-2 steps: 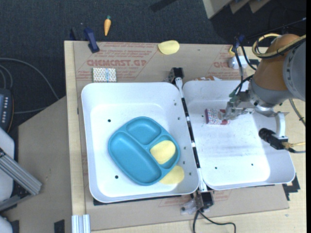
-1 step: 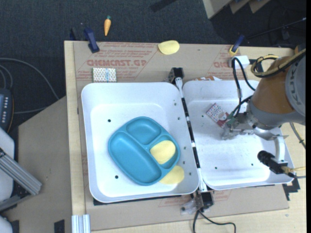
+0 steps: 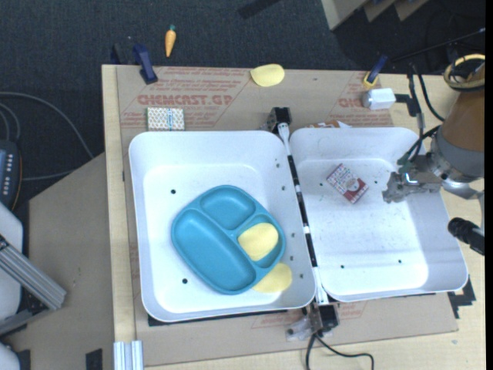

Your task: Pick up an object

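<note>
Inside the right-hand white bin, a small red-and-white packet is seen just left of the hand, whose grip state cannot be told.

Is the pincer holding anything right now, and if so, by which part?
Nothing is held. The pincer hangs over the right bin, apart from the small red-and-white packet lying on the bin floor to its left.

A small red and white packet lies flat in the right bin, up toward 12 o'clock, turned a bit crooked. A blue tray with three parts sits in the left bin. A yellow lump rests in the tray's part at 3 o'clock. Another yellow piece lies just beside the tray at 5 o'clock, touching its edge.
</note>
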Motion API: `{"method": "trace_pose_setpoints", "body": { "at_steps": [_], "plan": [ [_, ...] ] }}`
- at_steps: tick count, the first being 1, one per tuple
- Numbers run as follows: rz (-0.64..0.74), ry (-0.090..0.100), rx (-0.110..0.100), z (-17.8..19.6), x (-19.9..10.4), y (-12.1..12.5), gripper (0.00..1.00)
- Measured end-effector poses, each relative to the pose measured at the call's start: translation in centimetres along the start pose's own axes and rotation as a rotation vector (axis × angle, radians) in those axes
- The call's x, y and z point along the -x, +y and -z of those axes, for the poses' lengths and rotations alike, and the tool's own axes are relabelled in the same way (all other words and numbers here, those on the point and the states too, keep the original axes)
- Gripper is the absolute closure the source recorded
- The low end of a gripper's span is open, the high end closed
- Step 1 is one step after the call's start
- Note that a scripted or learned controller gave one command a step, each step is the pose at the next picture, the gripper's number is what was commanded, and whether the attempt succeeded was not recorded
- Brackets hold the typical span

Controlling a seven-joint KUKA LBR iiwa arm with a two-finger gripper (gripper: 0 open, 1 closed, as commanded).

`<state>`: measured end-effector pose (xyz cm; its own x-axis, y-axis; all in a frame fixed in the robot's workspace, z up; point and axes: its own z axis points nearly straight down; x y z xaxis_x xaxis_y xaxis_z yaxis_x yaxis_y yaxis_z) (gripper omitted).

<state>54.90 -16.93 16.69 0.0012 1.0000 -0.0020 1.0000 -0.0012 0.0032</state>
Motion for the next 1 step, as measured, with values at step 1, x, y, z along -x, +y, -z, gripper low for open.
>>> {"method": "trace_pose_setpoints", "body": {
  "at_steps": [1],
  "plan": [
    [0.003,0.002,-0.001,2.85,-4.58,0.03,1.00]
  ]
}}
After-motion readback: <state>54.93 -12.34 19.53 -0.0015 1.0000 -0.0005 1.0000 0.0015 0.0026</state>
